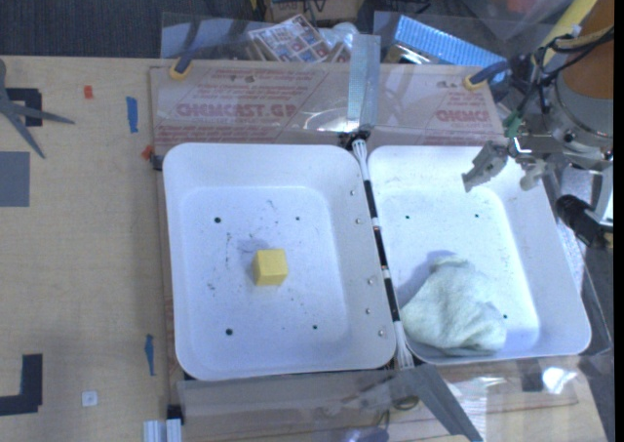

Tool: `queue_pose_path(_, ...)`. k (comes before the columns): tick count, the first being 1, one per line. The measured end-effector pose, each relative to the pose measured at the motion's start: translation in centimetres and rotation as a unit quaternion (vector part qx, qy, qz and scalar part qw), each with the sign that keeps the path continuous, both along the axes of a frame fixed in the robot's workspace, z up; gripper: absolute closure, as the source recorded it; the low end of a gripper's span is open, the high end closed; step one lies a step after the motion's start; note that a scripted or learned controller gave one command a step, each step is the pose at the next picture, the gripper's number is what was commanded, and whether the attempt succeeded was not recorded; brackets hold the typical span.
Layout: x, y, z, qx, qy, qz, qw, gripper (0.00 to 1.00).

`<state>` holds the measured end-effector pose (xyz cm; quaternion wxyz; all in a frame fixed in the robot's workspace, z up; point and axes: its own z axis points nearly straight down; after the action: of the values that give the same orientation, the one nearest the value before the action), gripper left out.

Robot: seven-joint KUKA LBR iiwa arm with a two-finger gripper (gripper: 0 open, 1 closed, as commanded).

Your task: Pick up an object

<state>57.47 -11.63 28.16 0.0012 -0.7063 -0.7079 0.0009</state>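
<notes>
Camera view: tool open over right bin, nothing gripped

Tool [507, 169] sits at the far right of the right bin [546, 235], above its far wall, two fingers spread apart with nothing between them. Yellow block [270, 266] lies in the left bin [195, 186], roughly mid-floor, slightly toward the near side. Block looks near-cubic, so no clear long axis; its edges are turned slightly off the bin walls. White crumpled cloth [454, 308] lies in the near part of the right bin, close to the divider, long axis running left-right and tipped a bit toward near-right. Tool is well apart from both. Bins sit side by side on the bench [78, 264].
</notes>
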Motion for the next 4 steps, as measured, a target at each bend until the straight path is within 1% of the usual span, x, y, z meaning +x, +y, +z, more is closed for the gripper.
queue_pose_path(1, 8.9, 0.6, -18.8, -0.0003, -0.002, 0.015, 0.9999, 0.00)
queue_pose_path(2, 8.9, 0.6, -17.9, -0.0005, -0.003, 0.014, 0.9999, 1.00)
queue_pose_path(3, 8.6, -4.9, -19.4, -0.0011, -0.004, 0.305, 0.9522, 1.00)
queue_pose_path(4, 9.3, -10.7, -14.0, -0.0016, -0.004, 0.086, 0.9963, 1.00)
